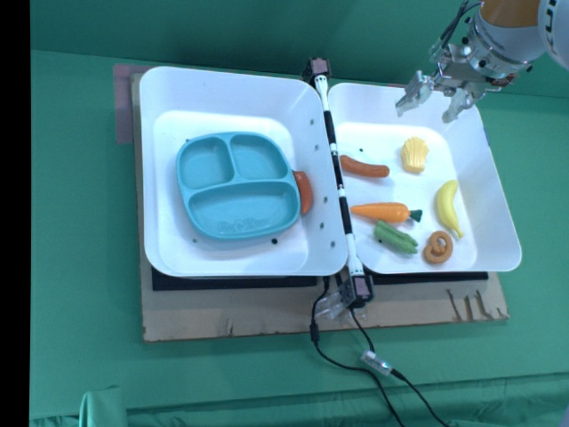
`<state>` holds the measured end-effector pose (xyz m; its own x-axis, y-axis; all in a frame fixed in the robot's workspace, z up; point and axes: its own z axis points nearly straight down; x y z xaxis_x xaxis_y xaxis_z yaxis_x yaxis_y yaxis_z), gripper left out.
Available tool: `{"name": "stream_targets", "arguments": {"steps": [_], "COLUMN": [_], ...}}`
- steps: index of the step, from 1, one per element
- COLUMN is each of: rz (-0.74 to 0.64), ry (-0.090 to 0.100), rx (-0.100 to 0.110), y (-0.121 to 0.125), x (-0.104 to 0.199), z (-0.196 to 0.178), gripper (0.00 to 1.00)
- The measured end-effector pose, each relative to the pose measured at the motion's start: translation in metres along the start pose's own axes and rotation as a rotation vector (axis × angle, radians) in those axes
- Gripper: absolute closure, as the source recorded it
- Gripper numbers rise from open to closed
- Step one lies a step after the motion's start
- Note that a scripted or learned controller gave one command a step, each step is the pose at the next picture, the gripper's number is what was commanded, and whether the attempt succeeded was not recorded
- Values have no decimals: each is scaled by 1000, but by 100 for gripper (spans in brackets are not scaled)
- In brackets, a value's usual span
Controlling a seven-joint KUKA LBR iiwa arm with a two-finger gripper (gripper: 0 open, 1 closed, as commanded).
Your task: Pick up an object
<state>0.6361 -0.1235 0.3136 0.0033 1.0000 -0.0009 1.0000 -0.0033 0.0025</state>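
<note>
The right bin holds a red sausage, a ridged yellow shell-shaped piece, a curved banana, a tapered carrot, a green pickle and a brown pretzel, all smooth, plastic-looking. The left bin holds a teal three-compartment plate with an orange piece touching its right edge. The claw hovers open over the right bin's far rim, gripping nothing.

Lay loose below the open, empty gripper: yellow ridged piece nearest, sausage, carrot, banana, cucumber, pretzel farther.
</note>
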Motion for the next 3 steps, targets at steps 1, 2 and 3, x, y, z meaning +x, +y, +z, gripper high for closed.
{"name": "stream_targets", "arguments": {"steps": [1,2,3], "rz": [1,3,1], "ry": [-2,-3,-3], "rx": [-1,-8,-3], "y": [-7,-6,18], "x": [-20,-20,-53], "z": [95,82,-14], "gripper": [0,100,100]}}
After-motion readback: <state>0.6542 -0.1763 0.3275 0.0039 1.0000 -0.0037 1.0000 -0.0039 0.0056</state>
